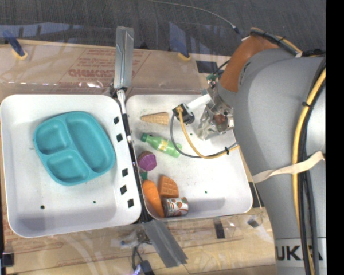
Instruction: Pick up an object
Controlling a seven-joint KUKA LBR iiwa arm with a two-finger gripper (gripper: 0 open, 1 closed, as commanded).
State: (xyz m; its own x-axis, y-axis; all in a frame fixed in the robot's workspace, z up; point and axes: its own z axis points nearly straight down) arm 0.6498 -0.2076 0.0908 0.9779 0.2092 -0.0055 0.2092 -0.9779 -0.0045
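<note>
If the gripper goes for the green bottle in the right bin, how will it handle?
The green bottle lies on its side on the smooth bin floor, so a nudge would probably roll it. It looks like a small plastic toy: likely light and stiff. Its rounded, glossy body may slip between fingers unless gripped across the middle.

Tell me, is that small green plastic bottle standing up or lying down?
Lying down. The small green plastic bottle rests lengthwise on the floor of the right white bin, its side facing the camera.

Right white bin (232, 202): toys crowd its left wall; centre floor lies open. Left white bin (17, 211): teal divided plate (74, 146) occupies middle.
</note>
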